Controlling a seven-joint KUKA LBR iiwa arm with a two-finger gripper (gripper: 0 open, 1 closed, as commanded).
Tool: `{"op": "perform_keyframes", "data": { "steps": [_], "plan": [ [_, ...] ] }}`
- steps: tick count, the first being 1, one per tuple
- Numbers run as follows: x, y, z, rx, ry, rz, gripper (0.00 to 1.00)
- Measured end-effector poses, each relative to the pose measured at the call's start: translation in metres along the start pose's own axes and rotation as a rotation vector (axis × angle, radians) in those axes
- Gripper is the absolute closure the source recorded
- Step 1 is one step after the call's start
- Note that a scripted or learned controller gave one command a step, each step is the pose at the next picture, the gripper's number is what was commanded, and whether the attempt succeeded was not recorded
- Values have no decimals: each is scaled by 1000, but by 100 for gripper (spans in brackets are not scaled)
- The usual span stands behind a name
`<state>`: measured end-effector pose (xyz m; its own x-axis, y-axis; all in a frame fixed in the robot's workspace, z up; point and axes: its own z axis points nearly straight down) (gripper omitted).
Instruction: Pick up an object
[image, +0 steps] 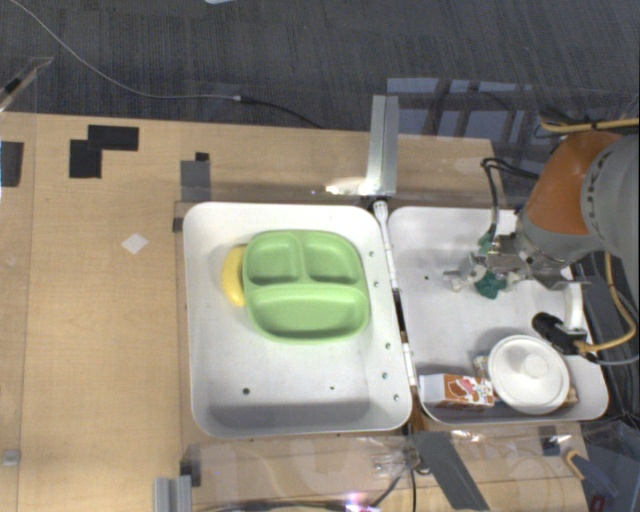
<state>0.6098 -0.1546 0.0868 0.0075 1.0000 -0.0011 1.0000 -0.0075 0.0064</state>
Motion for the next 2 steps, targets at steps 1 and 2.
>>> {"op": "perform_keyframes", "data": {
  "steps": [1,2],
  "plan": [
    [0,4,-15,-11,-2,-2,100],
    [48,21,-103,-1,1,-56,100]
  ]
}}
